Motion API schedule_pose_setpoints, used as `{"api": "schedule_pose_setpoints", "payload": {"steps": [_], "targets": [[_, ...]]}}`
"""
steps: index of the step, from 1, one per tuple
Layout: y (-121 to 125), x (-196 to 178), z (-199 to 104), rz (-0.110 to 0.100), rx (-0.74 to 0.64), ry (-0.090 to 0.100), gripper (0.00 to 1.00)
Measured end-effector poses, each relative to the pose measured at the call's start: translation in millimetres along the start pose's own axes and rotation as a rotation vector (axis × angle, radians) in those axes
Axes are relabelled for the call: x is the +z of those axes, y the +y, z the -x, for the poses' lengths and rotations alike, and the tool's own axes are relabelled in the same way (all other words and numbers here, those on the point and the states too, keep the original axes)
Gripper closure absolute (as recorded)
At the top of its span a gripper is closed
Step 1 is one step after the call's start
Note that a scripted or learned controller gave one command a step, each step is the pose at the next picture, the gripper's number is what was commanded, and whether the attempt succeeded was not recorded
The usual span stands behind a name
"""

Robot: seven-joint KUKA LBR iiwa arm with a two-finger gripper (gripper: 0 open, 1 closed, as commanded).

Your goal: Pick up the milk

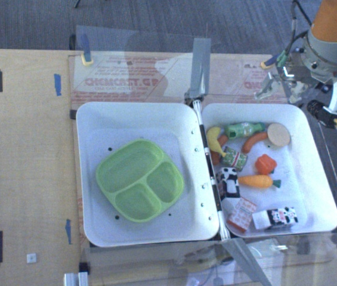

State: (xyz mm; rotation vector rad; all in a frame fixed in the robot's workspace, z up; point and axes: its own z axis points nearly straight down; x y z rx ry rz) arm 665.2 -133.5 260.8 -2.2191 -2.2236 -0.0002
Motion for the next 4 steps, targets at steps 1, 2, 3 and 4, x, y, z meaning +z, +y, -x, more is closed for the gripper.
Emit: {"api": "schedule_pose_setpoints", "payload": {"steps": [1,2,3,4], "targets": [[2,119,-40,0.000,0.122,0.000,0.00],[-54,148,-18,-0.001,0.040,0.000,0.00],[-54,147,-18,-0.001,0.040,0.000,0.00],[-121,173,-40,0.006,0.157,0.001,0.00]]}}
